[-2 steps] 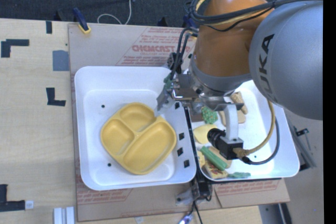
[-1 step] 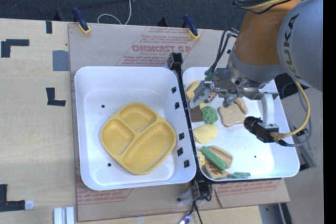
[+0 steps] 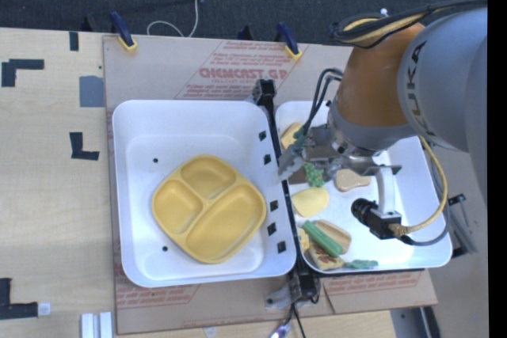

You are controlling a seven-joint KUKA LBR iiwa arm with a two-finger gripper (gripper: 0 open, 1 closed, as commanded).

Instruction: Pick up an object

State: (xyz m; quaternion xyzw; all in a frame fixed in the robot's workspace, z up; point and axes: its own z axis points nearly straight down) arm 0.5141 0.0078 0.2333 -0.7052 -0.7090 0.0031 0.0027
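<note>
robot arm reaching down into the right bin (image 3: pixel 432 253) among toy food

the gripper (image 3: pixel 310 167) hangs over a small green piece (image 3: pixel 314 172); whether it is open or closed cannot be told. left of that bin, a yellow divided plate (image 3: pixel 208 207)

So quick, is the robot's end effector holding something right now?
End effector: cannot be told; it sits low over the right bin, by the green toy.

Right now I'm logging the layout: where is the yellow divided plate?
The yellow divided plate lies in the left bin, toward its front, across the divider from the gripper.
</note>
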